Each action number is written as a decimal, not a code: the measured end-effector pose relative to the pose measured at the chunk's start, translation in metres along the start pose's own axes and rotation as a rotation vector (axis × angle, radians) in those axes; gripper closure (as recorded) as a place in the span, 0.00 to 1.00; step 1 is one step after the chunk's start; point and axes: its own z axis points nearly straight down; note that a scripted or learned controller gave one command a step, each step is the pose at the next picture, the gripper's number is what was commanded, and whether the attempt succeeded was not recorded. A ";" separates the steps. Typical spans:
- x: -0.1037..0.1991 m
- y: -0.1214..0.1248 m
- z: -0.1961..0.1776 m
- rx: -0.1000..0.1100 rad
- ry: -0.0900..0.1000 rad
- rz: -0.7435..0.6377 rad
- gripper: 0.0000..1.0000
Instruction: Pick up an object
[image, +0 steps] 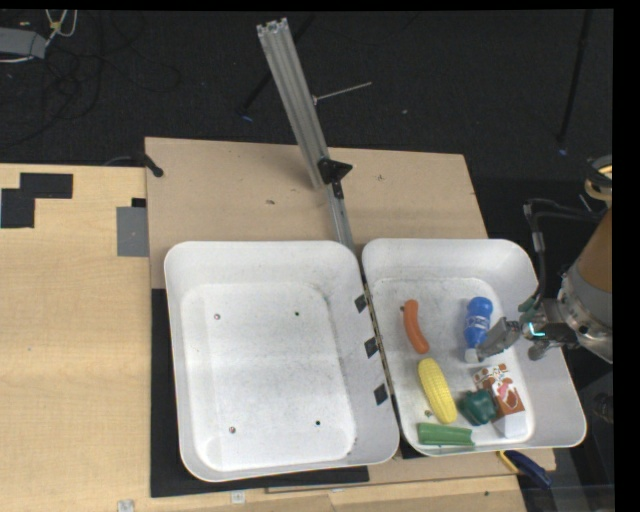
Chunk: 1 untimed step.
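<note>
While the arm reaches in from the right, its hand (520, 338) hangs over the right bin (445, 262), above that bin's right-hand side. Its fingers (497, 341) look spread apart, with nothing seen between them. One dark finger points left toward the blue bottle (478, 320), which lies just beside it in the upper middle of the bin.

Left of the bottle lies an orange sausage-shaped toy (414, 327), set lengthwise. Below it rests a yellow corn cob (436, 389), tilted. Near the corn's lower end sits a dark green lumpy toy (478, 406), and along the bin's front wall lies a green stick-shaped piece (444, 434). A small red and white carton (500, 390) lies just below the hand, close to the dark green toy.

The left bin (265, 360) stands touching the right one, joined by black clips (372, 346) along the shared rim. Both bins rest on the tan desk (240, 195), and a grey metal rail (300, 110) slants up behind them.
</note>
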 end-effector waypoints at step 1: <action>-0.001 0.001 -0.002 -0.004 -0.001 0.003 0.00</action>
